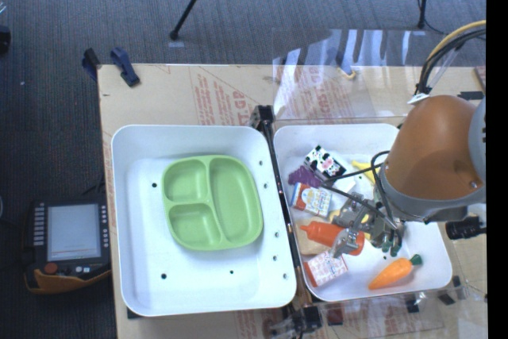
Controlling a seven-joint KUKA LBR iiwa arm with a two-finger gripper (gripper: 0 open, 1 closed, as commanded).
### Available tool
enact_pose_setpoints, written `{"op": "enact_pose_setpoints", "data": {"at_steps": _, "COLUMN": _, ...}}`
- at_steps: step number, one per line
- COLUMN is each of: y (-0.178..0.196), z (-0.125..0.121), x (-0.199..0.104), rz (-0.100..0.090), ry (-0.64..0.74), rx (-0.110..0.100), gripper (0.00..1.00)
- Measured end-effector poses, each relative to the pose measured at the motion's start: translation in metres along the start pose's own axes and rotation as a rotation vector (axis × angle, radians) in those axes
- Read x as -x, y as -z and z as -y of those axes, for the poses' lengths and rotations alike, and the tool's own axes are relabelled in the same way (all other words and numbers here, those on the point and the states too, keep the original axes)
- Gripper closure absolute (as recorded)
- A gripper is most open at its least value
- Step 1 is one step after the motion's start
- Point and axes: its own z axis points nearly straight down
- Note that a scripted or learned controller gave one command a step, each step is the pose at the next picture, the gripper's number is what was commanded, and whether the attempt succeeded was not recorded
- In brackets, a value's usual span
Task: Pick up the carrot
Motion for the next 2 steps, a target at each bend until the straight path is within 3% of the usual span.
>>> {"op": "enact_pose_setpoints", "data": {"at_steps": 1, "y": 0.000, "z": 0.000, "x": 0.000, "rz": 0.000, "ry": 0.001, "rx": 0.000, "gripper": 0.00}}
{"op": "enact_pose_setpoints", "data": {"at_steps": 2, "y": -0.091, "z": -0.015, "x": 0.083, "rz": 0.018, "ry": -0.090, "rx": 0.006, "gripper": 0.00}}
